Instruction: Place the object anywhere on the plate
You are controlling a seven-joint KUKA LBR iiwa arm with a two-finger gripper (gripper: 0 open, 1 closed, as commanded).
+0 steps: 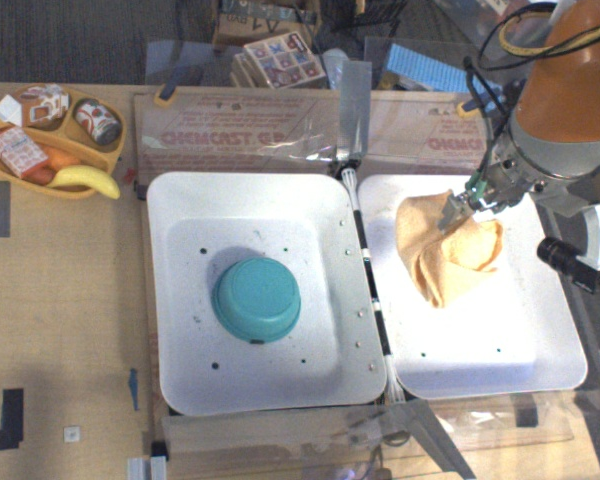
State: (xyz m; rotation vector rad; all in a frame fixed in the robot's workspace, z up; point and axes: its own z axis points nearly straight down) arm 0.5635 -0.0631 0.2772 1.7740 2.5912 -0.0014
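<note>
Cloth (pixel 450 253) lies near the top edge of the right bin (pixel 540 368). Gripper (pixel 458 208) seems to pinch its top. Lift it high, then drop it on the teal plate (pixel 258 299) in the left bin (pixel 180 218).

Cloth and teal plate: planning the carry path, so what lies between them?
Camera view: between the cloth and the plate run the bins' adjoining rims, plus bare white floor.
</note>
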